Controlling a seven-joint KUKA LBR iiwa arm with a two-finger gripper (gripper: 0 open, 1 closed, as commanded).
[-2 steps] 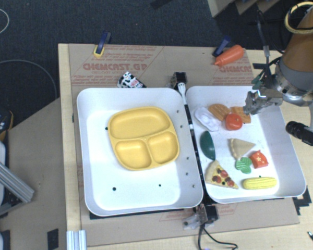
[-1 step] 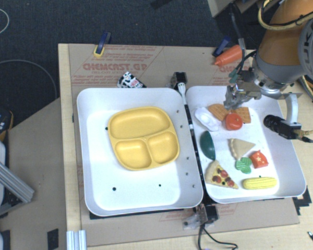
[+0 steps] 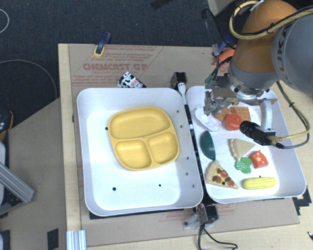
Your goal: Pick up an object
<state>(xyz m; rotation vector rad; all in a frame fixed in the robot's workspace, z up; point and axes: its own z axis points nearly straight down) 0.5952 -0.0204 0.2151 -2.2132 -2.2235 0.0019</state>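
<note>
My gripper hangs low over the back left corner of the right bin. Just below it lies a small white piece. A red tomato and a tan cracker lie right beside it. Further forward in that bin are a dark green leaf, a beige wedge, a pizza slice, a green floret, a red chunk and a yellow corn cob. Nothing can be seen held in the gripper.
The left bin holds a yellow divided plate. A black cable loops from the wrist over the right bin. A blue-yellow clip and a black-white object lie on the board behind the bins.
</note>
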